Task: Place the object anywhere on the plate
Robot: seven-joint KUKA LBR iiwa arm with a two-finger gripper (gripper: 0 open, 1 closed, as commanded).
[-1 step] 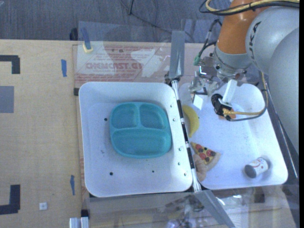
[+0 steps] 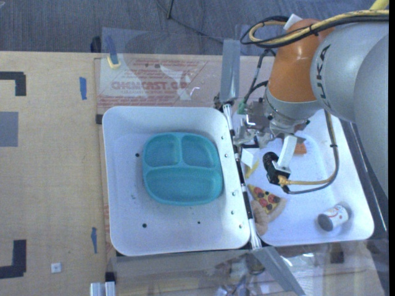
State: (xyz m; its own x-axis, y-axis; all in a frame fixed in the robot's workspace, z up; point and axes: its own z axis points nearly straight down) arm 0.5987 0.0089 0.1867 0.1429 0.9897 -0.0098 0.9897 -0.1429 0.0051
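Observation:
A teal plate (image 2: 182,168) with three compartments lies in the left white bin (image 2: 120,227) and has nothing on it. My gripper (image 2: 249,139) is low over the left edge of the right bin (image 2: 352,193), close to the wall between the two bins, with the grey and orange wrist covering it from above. A toy pizza slice (image 2: 266,202) lies just in front of the gripper. A small pale piece (image 2: 249,160) sits right under it. An orange bit (image 2: 300,147) peeks out beside the wrist.
A white can with a red mark (image 2: 333,217) lies at the near right corner of the right bin. The divider rim with its bolts (image 2: 236,171) runs between the bins. A clear sheet (image 2: 154,82) lies behind the left bin.

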